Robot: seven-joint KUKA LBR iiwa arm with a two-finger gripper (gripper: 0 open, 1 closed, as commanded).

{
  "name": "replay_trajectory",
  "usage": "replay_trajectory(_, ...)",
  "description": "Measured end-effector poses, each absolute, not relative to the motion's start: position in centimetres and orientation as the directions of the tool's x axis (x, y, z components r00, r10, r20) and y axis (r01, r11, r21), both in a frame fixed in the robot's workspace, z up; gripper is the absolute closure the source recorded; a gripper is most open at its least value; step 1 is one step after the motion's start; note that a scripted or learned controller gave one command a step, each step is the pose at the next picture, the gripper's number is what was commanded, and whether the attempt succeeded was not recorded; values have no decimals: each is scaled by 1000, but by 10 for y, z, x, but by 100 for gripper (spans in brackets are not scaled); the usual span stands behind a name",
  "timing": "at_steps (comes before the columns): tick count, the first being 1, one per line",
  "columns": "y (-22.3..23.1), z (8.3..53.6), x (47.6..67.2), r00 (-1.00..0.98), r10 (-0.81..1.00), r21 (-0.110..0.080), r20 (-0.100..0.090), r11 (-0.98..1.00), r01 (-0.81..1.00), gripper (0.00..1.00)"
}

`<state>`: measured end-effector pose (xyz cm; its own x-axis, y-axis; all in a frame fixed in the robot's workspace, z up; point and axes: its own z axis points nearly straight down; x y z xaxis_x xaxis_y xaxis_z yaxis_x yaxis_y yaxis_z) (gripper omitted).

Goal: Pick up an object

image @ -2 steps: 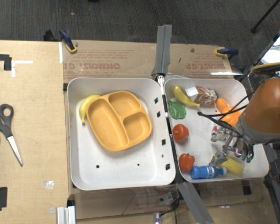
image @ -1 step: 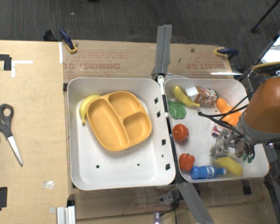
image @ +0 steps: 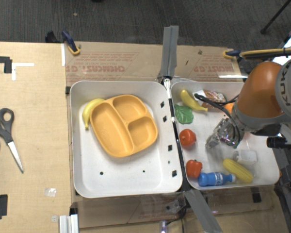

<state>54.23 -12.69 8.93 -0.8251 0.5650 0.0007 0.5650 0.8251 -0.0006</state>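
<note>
The gripper (image: 223, 134) is hanging low in the right bin (image: 262, 178), among a tomato (image: 187, 137), pepper (image: 193, 168), bottle (image: 216, 179) and corn (image: 238, 170), seemingly holding nothing, though I cannot tell its grip state, so the pick is remaining undone.

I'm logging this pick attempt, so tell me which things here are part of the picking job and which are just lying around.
Part of the job, in the right bin: gripper, banana, green toy, tomato, red pepper, blue bottle, corn cob.

Lying about: yellow divided plate in the left bin, scissors, blue clamp.
</note>
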Motion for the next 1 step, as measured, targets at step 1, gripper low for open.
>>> replay_trajectory(1, -219, 123, 585, -909, 417, 3, 13, 909, 417, 100)
